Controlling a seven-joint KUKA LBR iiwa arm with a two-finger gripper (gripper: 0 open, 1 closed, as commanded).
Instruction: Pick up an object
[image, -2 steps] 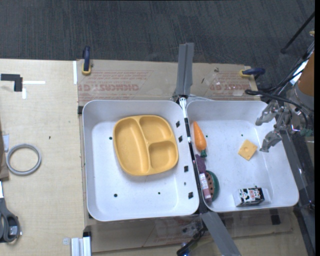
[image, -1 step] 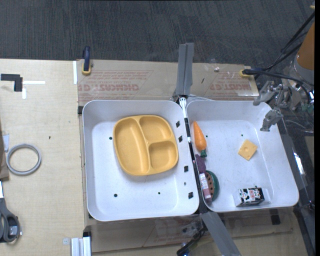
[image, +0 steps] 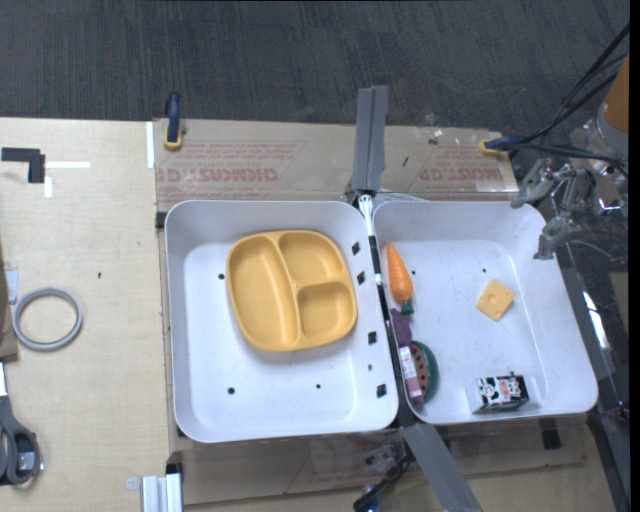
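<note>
- Gripper (image: 552, 222) sits at the frame's upper right, over the right bin's (image: 575, 330) far corner; whether open or closed cannot be told.
- Judged step: approach, nothing grasped.
- Cheese wedge (image: 495, 300) lies mid-bin, well clear of walls; easiest descent.
- Carrot (image: 399, 272) hugs the divider edge; milk carton (image: 500, 392) sits near the bottom rim.

"Can you make out the gripper (image: 556, 212) from here?"

"Barely. It's a tangle of metal and cables by the right bin's (image: 560, 300) far corner, and I can't tell whether the fingers are apart. The arm (image: 618, 110) is cut off by the edge."

"And that purple thing (image: 405, 345) by the divider?"

"Too small to name. It overlaps the watermelon slice (image: 424, 370). The scissors (image: 15, 452) run off the left edge, too."
</note>
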